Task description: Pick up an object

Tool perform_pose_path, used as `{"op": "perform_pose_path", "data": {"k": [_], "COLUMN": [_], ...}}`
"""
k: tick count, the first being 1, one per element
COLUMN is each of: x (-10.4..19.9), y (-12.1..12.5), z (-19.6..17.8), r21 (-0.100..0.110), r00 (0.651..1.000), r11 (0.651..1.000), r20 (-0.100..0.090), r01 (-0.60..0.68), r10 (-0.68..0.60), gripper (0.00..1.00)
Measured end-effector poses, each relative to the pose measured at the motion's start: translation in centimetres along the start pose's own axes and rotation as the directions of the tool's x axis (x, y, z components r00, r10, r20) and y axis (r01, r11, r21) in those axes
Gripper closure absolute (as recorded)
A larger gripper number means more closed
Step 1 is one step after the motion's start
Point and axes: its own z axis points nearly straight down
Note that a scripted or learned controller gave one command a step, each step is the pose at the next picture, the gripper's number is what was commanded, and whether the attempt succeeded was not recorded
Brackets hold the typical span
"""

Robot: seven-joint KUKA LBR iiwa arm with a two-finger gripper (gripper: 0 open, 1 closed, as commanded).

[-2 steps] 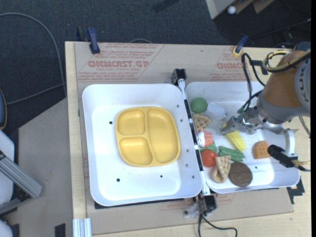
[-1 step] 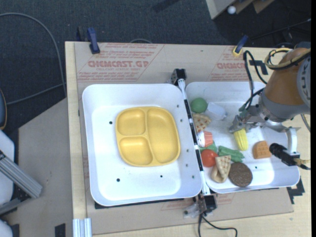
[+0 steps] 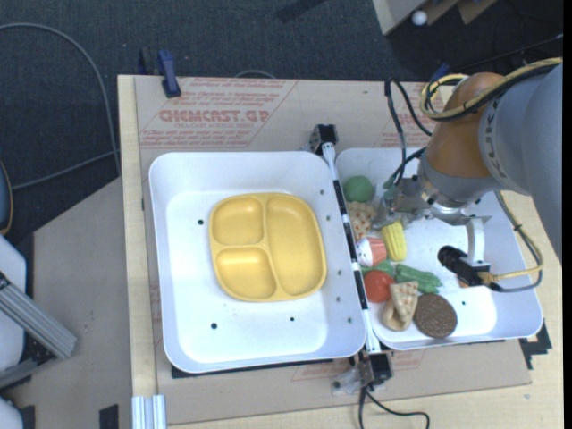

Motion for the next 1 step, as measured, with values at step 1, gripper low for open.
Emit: {"op": "perform_pose_path", "data": {"k": [1], "x": [7.81], "y": [2.28], "z": [-10.06], "r21": [0.0], "r00": [1.0], "r11": [1.0], "r20": [-0.001], "r01": [0.001], "r10": [-0.001], "gripper": [1.0]}}
